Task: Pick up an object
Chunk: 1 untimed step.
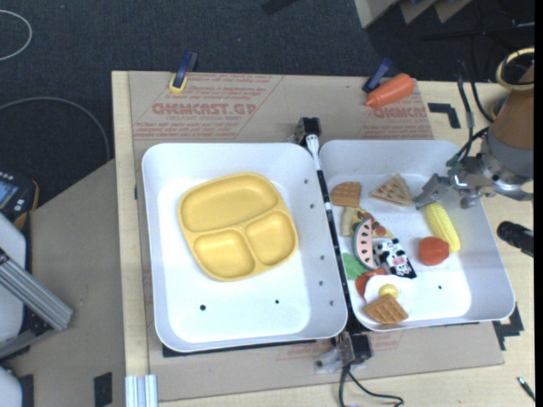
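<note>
Camera view looks down on a cardboard-covered bench (254,100) with two white bins side by side. On the far left, outside the bench, a grey metal frame (34,299) lies on the floor. A yellow clamp (181,73) grips the far edge of the bench.

Left bin (170,312) holds a yellow tray (237,225) with three compartments. The tray sits in the far half of the bin, a little tilted. Around it the white floor is free, mostly at the near side and the near-right corner.

The two bins touch along their inner rims, where a black strip (322,202) runs. An orange clamp (390,90) is on the far edge above the right bin.

Right bin (484,299) is crowded on its left half. Near the far-left there is a brown bread piece (345,194) and a triangle toast (390,192). Below them a watermelon slice (366,242) lies beside a black-and-white toy (393,257), and a waffle (387,310) is at the near rim. More to the right, a corn cob (442,226) lies at a slant, and a red tomato (433,250) is just beside its near end. The near-right corner of this bin is open floor.

Gripper (427,196) comes from the right, just over the far end of the corn. I cannot tell if its jaws are open or closed, and nothing is visibly held.
</note>
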Tool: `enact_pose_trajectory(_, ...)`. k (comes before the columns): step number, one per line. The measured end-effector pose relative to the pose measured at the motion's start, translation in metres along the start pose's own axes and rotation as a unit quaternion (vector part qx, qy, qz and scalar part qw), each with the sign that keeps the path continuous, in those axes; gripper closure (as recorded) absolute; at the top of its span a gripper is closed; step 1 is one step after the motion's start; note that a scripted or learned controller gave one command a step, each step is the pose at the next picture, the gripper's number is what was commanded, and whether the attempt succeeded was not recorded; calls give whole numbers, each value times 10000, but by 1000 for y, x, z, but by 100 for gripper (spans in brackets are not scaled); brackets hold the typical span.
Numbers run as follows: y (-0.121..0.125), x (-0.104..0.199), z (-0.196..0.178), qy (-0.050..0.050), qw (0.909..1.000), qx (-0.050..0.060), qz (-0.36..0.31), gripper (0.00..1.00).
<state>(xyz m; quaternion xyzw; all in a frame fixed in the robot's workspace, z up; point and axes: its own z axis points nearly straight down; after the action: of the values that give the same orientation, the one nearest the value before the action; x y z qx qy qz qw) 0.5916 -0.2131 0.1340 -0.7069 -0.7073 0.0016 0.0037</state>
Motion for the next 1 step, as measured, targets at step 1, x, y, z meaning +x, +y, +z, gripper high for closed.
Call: enact_pose_trajectory(1,0,3,52,13,10000,-9,-3,0)
